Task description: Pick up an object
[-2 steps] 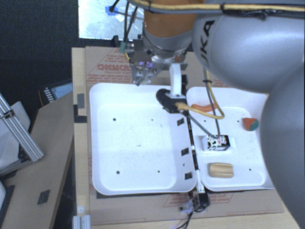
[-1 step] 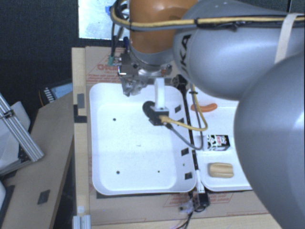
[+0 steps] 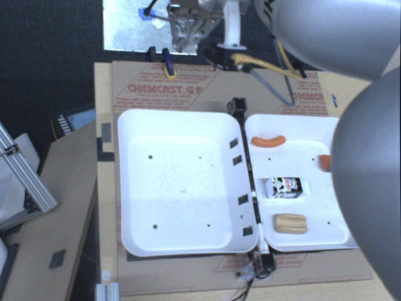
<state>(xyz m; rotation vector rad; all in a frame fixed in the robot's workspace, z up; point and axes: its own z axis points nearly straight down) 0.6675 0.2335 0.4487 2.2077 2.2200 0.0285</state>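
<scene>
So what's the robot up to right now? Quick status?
Hand up beyond the bins, holding nothing seen. Sausage, box, bread roll lie in the right bin. Arm overhangs that bin.

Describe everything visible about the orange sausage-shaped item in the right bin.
The orange sausage-shaped item is a short, smooth cylinder with rounded ends, a hot dog in look, probably plastic or rubber with a slight sheen. It lies flat, lengthwise across the view, near the far left corner of the right bin, close to the black divider strip between the bins. It rests on the white bin floor beside the far wall and touches no other object; the black and white packet lies apart from it, nearer the camera.
</scene>
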